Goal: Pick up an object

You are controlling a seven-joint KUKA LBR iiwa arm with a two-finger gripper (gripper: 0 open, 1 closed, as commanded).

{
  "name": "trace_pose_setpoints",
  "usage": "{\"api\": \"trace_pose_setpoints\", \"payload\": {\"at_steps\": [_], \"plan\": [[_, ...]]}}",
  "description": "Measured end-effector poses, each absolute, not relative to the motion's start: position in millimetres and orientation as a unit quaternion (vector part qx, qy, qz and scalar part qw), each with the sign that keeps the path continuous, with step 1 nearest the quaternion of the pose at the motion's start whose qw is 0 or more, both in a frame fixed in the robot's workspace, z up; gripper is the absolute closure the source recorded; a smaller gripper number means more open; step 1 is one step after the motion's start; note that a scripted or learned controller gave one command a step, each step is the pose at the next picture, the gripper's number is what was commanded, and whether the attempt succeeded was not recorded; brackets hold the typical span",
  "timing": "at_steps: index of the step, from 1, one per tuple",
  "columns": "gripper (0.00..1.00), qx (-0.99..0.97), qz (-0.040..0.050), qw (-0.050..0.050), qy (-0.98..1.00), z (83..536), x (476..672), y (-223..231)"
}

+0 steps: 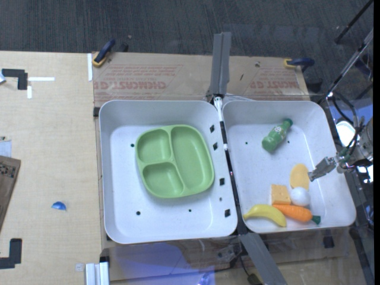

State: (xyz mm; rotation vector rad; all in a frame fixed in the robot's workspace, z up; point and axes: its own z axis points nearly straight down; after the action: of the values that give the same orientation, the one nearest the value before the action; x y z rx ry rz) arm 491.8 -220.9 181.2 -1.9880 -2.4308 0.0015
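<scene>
The right bin (249, 153) holds several toy foods. A green bottle (276, 136) lies on its side near the back. Toward the front right sit a yellow piece (299, 175), an orange-yellow block (280, 193) and a white egg (300, 196). An orange carrot (294, 213) and a yellow banana (267, 214) lie along the front wall. My gripper (320, 170) reaches in low over the bin's right wall, its grey tip just right of the yellow piece. Nothing can be seen held in it.
The left bin (119, 159) holds a green divided plate (174, 160). A grey post (221, 64) stands behind the seam between the bins. Cardboard (154, 79) lies behind them. Cables and a frame (356, 153) crowd the right side.
</scene>
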Motion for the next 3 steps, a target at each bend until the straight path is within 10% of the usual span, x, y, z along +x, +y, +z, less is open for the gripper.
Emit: {"api": "trace_pose_setpoints", "payload": {"at_steps": [1, 2, 3], "plan": [[0.00, -0.618, -0.0002, -0.001, -0.786, 92.3, 527.4, -163.6], [1.00, -0.619, -0.0002, -0.001, -0.785, 101.3, 527.5, -164.5], [1.00, -0.673, 0.0004, 0.000, -0.739, 130.1, 525.9, -150.3]]}}
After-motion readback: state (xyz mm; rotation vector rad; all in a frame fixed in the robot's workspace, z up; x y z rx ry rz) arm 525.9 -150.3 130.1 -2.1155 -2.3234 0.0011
